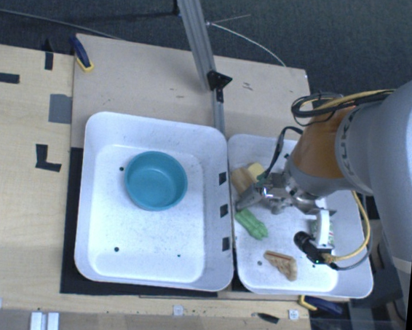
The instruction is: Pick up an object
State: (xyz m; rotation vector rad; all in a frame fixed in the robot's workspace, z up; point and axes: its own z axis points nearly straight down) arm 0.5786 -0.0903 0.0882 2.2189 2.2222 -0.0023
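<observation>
**Arm low over the right bin, nothing plainly gripped**

Closest to the lens stands the grey arm (392, 136), its orange band (318, 147) bulking over the right side of the scene. From the left: the wooden desk (14, 177) carries scraps of black tape, then the left white bin (94, 251). Inside it sits a blue bowl (156, 180), upright, toward the bin's far left part and well apart from the walls. A slanted metal pole (197, 39) crosses the top of the view and ends near the seam between the two bins.

The right white bin (354, 286) lies flush beside the left one. Along its left side rest a tan, yellowish item (246, 176) and, just nearer, a green object (252, 225). A brown object (282, 264) lies toward the near wall, apart from the green one. The gripper (250, 196) reaches in between the tan item and the green object, close to both. Its fingers look nearly closed, with nothing visibly between them. Yellow cable (363, 232) loops around the wrist.
</observation>
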